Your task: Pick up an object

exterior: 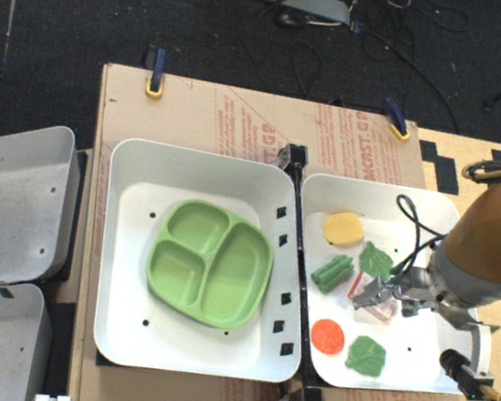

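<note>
The right bin (416,358) holds several small toy foods. A yellow piece (343,227) lies at its back, with a dark green ridged piece (333,271) and a green leafy piece (375,261) below it. Toward the front sit a red disc (328,336) and a second green leafy piece (366,355). My gripper (373,298) is low in the middle of this bin, right over a pink and white object (384,311) that it partly hides. The grey and orange arm (495,245) reaches in from the right.
The left bin (129,222) holds a light green divided plate (211,262). A black divider (294,269) runs between the two bins. Cables loop beside the wrist near the right bin's back. White trays (3,201) stand off the bench at left.
</note>
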`<act>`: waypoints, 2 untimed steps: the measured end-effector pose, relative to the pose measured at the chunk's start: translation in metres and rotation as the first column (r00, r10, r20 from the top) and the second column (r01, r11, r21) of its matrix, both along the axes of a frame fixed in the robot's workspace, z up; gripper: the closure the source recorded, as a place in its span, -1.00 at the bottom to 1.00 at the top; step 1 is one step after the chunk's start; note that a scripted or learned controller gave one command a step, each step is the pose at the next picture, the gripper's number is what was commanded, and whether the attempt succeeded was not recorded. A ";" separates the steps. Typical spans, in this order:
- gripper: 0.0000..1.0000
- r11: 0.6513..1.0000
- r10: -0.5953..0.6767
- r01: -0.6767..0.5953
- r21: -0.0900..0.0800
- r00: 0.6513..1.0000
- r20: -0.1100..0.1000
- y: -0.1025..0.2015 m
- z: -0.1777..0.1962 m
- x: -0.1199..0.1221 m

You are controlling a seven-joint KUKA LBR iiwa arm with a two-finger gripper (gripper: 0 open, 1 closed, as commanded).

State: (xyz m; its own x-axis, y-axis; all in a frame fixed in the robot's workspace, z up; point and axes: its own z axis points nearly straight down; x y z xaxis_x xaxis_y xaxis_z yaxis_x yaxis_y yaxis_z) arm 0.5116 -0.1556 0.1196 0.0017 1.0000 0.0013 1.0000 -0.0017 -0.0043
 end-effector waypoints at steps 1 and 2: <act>-1.00 1.000 0.000 0.000 -0.001 1.000 0.002 0.001 -0.029 0.000; 1.00 1.000 -0.002 0.002 -0.001 1.000 0.004 0.001 -0.018 0.000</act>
